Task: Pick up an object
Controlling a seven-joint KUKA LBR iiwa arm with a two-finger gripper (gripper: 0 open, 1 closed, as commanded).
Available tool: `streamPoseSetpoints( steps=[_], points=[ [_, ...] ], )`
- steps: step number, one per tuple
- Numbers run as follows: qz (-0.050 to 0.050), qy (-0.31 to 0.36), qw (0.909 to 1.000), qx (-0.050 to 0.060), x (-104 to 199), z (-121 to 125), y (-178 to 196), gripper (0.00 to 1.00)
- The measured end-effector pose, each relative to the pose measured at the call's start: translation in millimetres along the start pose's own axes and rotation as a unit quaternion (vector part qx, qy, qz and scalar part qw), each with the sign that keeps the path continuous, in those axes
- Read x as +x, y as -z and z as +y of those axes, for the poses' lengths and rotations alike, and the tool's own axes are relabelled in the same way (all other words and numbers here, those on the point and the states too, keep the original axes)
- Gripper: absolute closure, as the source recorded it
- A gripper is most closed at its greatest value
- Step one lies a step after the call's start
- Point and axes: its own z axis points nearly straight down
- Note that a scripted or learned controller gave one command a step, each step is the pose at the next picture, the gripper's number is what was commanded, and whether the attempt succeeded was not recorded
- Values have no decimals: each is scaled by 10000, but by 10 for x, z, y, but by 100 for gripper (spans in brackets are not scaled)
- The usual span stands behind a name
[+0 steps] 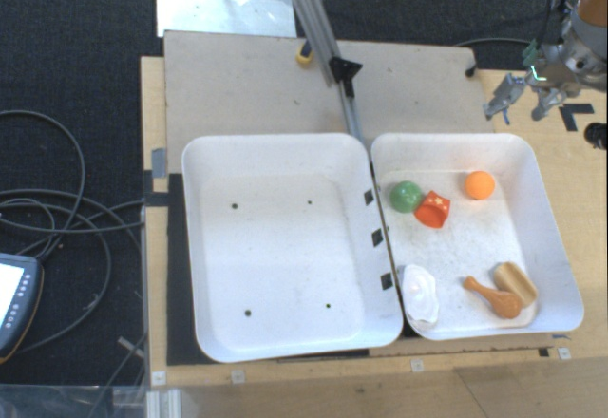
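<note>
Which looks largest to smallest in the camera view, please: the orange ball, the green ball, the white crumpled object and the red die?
1. White crumpled object
2. Green ball and red die, too alike to rank
3. Orange ball, slightly smaller

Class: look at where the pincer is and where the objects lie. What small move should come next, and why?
Probably swing the pincer inward over the right white bin, toward the small orange ball: the pincer hangs outside the bin's far rim, and that ball lies nearest, apart from other items.
</note>
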Motion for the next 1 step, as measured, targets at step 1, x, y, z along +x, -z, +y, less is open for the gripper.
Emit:
streamPoseSetpoints(
  steps=[1],
  points=[
    [-10,9,10000,-17,2,7,29,0]
  ],
)
